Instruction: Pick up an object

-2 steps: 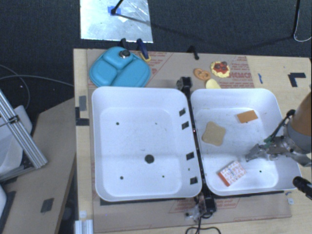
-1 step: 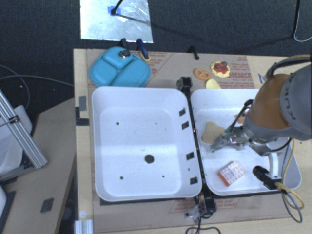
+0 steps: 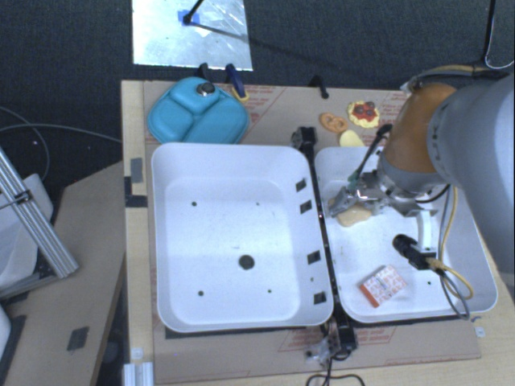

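At the near end of the right bin [image 3: 483, 280] lies a small red-and-white packet [image 3: 381, 285], well apart from the gripper [image 3: 354, 198]. Farther back, the gripper sits low by the bin's left wall, right over a pale yellow object [image 3: 355, 215] that touches its tip; whether it is pinched cannot be told. Beyond, on the bench, rests a blue divided tray [image 3: 198, 112].

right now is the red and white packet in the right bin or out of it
In. The red and white packet lies flat on the floor of the right bin, near its front edge, apart from the gripper.
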